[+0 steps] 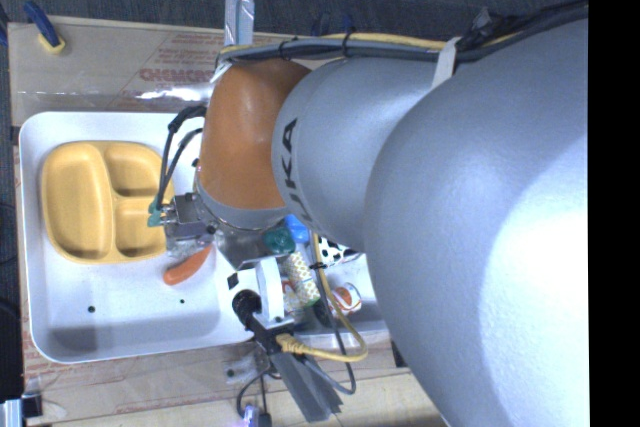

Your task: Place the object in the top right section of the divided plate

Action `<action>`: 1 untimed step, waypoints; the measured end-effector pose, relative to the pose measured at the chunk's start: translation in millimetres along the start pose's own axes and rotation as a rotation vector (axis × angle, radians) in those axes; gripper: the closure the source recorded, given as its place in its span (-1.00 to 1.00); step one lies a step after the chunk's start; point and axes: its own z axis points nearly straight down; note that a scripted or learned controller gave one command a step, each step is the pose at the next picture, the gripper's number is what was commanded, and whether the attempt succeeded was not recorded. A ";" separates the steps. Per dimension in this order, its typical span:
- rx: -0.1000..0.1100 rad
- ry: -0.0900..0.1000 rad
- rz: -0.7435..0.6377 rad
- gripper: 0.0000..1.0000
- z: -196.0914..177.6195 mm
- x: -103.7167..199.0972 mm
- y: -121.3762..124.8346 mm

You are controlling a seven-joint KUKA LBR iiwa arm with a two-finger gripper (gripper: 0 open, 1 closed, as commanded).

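orange object point(187, 267) lies on left bin point(120, 315) floor just beside yellow divided plate point(100, 197), not yet in it. gripper point(180, 220) just above it; can't tell its grip state. placing not done.

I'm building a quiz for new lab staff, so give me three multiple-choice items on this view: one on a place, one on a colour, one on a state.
1. Where does the divided plate lie?
A. In the left bin
B. On the cardboard behind the bins
C. On the arm

2. What colour is the small object lying near the plate?
A. Blue
B. Orange-red
C. White

3. What is the state of the plate's sections?
A. All bare
B. One holds the object
C. Stacked with cups

Answers: 1 A, the yellow plate sits within the left bin. 2 B, it shows orange-red on the white floor. 3 A, the object lies on the bin floor beside the plate.
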 end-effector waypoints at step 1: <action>0.000 0.000 -0.004 1.00 76.1 -49.6 51.8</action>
